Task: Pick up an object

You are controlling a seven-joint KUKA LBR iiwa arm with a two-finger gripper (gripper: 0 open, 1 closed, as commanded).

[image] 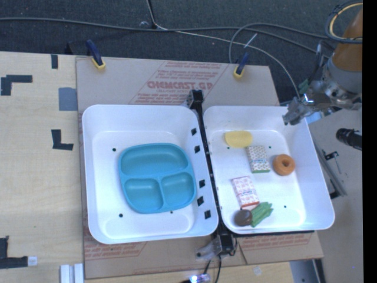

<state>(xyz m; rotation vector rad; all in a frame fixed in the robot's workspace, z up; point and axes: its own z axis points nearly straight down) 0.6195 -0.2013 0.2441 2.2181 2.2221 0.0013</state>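
White bins are sitting in a pair: left bin carrying one blue tray, right bin six small items, one a doughnut. My end effector is hovering at its far corner, grip state I cannot tell.

Robotics lab or test bench. 2 white bins sit side by side on a cardboard sheet held by 2 yellow-blue clamps. Black tape marks on the plywood benchtop, loose cables over dark carpet, grey robot arm at right.
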